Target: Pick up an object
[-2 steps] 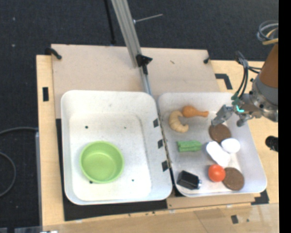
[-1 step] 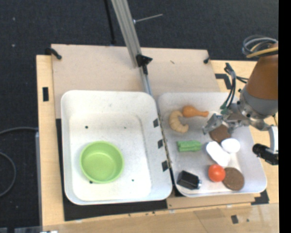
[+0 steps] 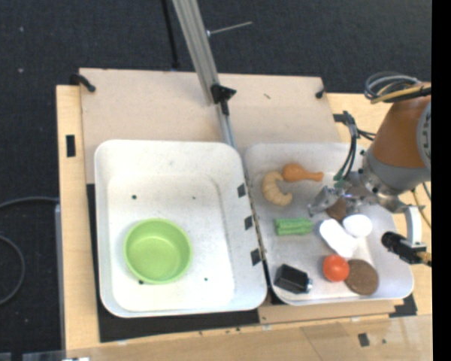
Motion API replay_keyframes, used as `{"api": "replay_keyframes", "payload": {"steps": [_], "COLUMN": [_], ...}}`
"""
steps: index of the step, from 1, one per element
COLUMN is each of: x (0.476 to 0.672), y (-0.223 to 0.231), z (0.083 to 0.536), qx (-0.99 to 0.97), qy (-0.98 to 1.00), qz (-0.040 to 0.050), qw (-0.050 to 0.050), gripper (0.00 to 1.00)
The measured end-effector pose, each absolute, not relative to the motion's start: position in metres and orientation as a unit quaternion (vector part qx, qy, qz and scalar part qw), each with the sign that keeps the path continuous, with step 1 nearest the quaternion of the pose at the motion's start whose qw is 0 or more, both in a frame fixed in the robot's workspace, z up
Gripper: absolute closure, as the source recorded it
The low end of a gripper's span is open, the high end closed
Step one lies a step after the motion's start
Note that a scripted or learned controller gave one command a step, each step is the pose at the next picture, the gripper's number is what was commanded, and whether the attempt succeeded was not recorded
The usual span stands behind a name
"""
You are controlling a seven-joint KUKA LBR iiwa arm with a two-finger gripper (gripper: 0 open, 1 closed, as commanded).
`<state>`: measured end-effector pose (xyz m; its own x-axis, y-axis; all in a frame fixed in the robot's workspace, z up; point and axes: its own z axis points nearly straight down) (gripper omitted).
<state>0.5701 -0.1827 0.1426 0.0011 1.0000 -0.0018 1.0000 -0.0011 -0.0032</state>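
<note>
Arm low over the right bin.
Gripper near the bin's right edge, above a glossy white oval object; fingers' spread cannot be told.

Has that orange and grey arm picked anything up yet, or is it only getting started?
Nothing looks picked up yet. The arm's hand is low in the right white bin, near the curved beige croissant-like piece and the green rectangular block, and I see nothing between its fingers. The red ball and black box lie in that bin too. The round green bowl sits in the left white bin. Grasping and lifting remain.
</note>
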Motion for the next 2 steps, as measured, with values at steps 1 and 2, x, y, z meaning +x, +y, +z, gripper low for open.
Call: {"api": "replay_keyframes", "payload": {"steps": [1, 2], "x": [0.572, 0.573], "y": [-0.186, -0.187], "z": [0.103, 0.116], "qx": [-0.708, -0.709], "qy": [-0.706, -0.705], "qz": [0.0003, -0.0022], "qw": [-0.004, -0.007], "gripper": [0.0, 1.0]}}
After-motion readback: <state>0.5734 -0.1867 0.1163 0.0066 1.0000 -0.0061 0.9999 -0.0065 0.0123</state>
